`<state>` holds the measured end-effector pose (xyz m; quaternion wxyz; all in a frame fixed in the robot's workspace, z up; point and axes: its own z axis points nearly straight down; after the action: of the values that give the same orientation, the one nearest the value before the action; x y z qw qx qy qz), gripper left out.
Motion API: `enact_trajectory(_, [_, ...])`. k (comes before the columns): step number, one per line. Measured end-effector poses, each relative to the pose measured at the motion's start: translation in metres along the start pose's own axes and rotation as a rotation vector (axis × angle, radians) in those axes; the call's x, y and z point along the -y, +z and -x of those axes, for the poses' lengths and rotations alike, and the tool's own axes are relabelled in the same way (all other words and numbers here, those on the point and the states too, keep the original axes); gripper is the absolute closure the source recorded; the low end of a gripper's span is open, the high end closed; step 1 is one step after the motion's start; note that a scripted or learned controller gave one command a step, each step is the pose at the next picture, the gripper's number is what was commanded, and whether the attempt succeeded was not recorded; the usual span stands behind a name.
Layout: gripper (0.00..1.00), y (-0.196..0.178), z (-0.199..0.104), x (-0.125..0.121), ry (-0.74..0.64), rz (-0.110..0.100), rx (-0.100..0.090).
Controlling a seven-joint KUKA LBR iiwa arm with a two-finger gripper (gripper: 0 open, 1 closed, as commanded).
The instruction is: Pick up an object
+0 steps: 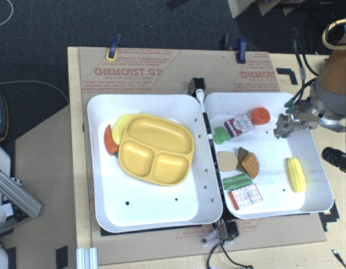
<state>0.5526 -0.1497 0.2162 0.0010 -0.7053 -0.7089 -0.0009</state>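
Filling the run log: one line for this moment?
gripper: over right bin, upper right | holding: nothing seen | nearest: orange ball | yellow tray: left bin

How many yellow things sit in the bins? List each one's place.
3: a divided tray in the left bin, something yellow tucked under its upper-left edge, a corn cob in the right bin. More may hide beneath.

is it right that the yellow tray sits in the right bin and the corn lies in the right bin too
Not quite. The camera view shows the yellow tray in the left bin, not the right one. The corn does lie in the right bin, near its right wall.
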Motion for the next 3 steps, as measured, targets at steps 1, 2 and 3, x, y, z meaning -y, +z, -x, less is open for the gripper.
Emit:
enact_trajectory(1, [1.00, -0.011, -0.048, -0.012, -0.001, 0.004, 0.001])
enact_trajectory(2, [1.00, -0.016, -0.091, -0.029, 0.000, 0.003, 0.001])
enact_trajectory(3, [1.00, -0.020, -0.147, -0.046, 0.000, 0.003, 0.000])
